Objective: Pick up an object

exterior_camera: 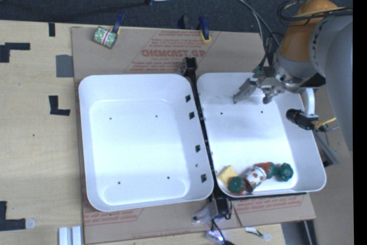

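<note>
Gripper [252,94]: 2 metal fingers spread wide, holding nothing, over the right bin [252,129]
Objects: rounded toys [255,176] clustered in its near corner; glossy white plastic

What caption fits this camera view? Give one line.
Open two-finger gripper hovers over the right white bin's far end; small colourful toys cluster at its near edge.

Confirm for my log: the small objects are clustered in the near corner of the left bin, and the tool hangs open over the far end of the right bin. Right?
Not quite. The camera view shows the small objects clustered in the near corner of the right bin, not the left bin. The rest stands: the tool hangs open over the right bin's far end.
</note>
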Action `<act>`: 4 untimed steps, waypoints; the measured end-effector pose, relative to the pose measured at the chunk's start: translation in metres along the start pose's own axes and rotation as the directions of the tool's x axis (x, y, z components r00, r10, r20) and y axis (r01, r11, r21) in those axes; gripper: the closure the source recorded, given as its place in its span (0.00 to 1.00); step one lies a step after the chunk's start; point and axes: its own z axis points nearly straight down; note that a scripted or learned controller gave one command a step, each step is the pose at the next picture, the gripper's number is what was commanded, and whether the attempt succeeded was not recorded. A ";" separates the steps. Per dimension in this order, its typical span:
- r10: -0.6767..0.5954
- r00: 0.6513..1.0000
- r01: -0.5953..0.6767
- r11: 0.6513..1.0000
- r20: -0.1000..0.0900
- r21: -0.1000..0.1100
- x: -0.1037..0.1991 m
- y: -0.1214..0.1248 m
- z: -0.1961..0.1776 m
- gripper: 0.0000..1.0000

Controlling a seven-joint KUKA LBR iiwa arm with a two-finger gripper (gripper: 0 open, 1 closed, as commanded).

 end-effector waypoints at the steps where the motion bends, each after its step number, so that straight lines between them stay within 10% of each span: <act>1: 0.000 1.000 0.000 1.000 0.001 -0.003 0.001 0.000 0.044 0.00; 2: 0.000 1.000 0.000 1.000 0.002 -0.006 0.000 0.001 0.031 1.00; 4: 0.001 1.000 -0.001 1.000 0.001 -0.007 -0.006 0.001 -0.073 1.00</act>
